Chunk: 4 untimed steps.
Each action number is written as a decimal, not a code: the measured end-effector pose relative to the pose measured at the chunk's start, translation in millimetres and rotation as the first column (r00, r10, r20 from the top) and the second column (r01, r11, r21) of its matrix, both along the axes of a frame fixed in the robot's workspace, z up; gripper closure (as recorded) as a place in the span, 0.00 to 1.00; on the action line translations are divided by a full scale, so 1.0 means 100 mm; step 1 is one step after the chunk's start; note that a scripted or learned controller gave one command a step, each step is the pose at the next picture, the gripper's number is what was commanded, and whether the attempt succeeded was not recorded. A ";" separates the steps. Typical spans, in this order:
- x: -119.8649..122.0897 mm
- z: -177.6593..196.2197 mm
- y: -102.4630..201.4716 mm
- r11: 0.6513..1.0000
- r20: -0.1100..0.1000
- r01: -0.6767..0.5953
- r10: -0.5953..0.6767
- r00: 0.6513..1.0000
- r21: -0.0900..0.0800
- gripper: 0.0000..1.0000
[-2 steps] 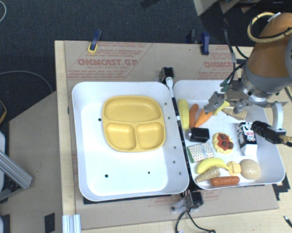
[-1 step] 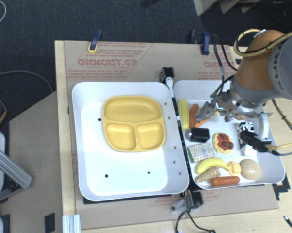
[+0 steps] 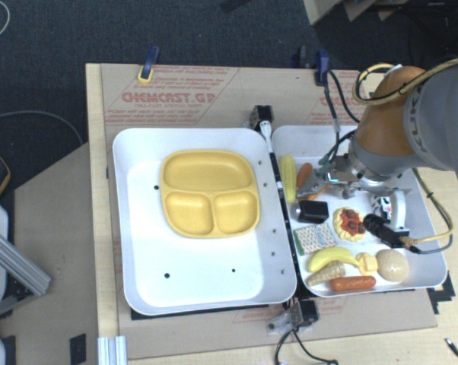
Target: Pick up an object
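The right bin holds several toy foods. A yellow corn cob and an orange-red piece lie at its left wall. A black block sits beside a round pizza-like piece, with a checkered cracker in front of it. A banana, a red sausage and a tan roll line the front. My gripper hangs low over the bin's back left part, just above the black block and right of the orange-red piece. The wrist hides its tips.
The left bin carries a yellow three-compartment plate. The arm's orange band and grey body cover the right bin's back right. Cables trail across that bin's right side. Clamps sit on the board's far edge.
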<state>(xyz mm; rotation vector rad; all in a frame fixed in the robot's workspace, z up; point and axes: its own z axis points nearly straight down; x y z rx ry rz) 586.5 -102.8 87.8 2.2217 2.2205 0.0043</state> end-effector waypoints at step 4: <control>-0.10 1.39 0.01 1.000 0.003 -0.001 0.001 1.000 -0.003 1.00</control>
